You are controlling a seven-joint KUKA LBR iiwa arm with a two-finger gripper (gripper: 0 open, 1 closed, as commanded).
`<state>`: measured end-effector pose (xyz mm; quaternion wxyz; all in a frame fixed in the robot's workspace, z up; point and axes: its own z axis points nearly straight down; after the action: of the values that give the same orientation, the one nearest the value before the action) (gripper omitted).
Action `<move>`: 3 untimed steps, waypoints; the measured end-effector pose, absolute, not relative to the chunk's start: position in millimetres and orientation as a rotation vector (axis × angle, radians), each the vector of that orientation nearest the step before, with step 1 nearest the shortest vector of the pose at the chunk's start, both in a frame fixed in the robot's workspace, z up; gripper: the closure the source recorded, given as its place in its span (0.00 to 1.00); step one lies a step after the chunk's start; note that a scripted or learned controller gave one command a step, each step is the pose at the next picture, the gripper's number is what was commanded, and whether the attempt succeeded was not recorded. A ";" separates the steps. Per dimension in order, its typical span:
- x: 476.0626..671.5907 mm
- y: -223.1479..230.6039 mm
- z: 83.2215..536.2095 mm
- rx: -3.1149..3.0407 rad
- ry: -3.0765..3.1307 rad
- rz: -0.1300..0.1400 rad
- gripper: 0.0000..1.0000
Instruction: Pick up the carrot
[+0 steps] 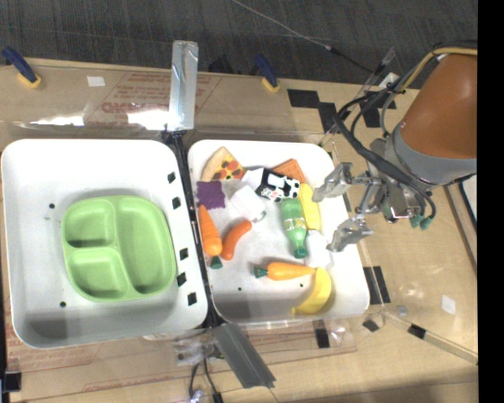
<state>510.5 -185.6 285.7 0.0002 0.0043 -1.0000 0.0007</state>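
Two carrots lie beside the open tool.

Even, fairly bright overhead light falls across both white bins, whose floors come close to washing out, while the dark carpet at the top stays dim. Glare streaks the clear plastic sheet behind the bins. Soft shadows gather under the green divided tray and along the bin walls. The picture is low in resolution and slightly soft; the small toy foods lack fine detail.
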 end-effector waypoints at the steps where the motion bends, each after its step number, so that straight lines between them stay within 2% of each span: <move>1: 504.9 -193.3 94.5 0.124 -3.138 -0.001 0.00; 2: 507.2 -190.9 105.7 0.139 -3.140 0.000 1.00; 3: 516.1 -141.3 201.1 0.075 -3.150 0.002 1.00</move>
<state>516.1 -141.3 201.1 -0.0048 0.0238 -0.9997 0.0007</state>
